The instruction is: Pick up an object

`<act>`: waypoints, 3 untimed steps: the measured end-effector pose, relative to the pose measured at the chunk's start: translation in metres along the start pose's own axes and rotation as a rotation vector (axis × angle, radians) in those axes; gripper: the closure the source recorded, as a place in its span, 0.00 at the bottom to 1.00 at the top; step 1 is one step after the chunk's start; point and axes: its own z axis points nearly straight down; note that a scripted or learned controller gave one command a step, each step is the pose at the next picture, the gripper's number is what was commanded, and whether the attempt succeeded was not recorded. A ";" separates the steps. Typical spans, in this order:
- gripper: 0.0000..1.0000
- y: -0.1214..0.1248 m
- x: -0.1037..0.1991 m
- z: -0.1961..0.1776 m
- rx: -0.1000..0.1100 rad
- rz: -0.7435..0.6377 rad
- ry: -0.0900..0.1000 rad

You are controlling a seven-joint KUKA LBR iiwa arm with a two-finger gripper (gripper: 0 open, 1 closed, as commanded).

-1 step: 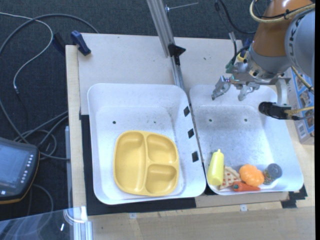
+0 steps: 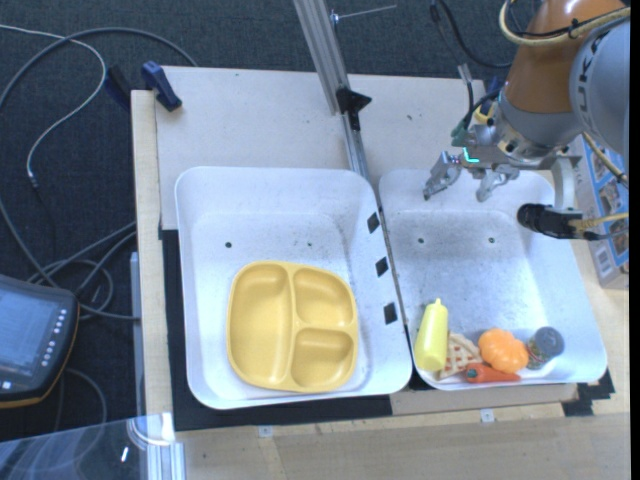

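Observation:
My gripper [image 2: 461,183] hangs over the far edge of the right bin [image 2: 470,253], its two fingers spread apart with nothing between them. The objects lie well away from it, along that bin's near edge: a yellow bottle [image 2: 432,335], a waffle-like piece [image 2: 461,354], an orange fruit [image 2: 501,348], a small carrot [image 2: 484,374] and a grey can [image 2: 546,345].
A yellow divided plate [image 2: 293,325] lies in the left bin [image 2: 270,208]. A metal pole [image 2: 322,28] slants up from between the bins. A blue clamp [image 2: 160,85] sits at the bench's far left corner. Cables run over the dark floor at left.

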 end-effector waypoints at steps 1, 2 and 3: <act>0.00 -0.007 0.005 0.056 0.006 0.001 0.000; 0.00 -0.008 0.006 0.109 0.006 0.001 0.000; 1.00 -0.006 0.007 0.093 -0.003 0.001 0.000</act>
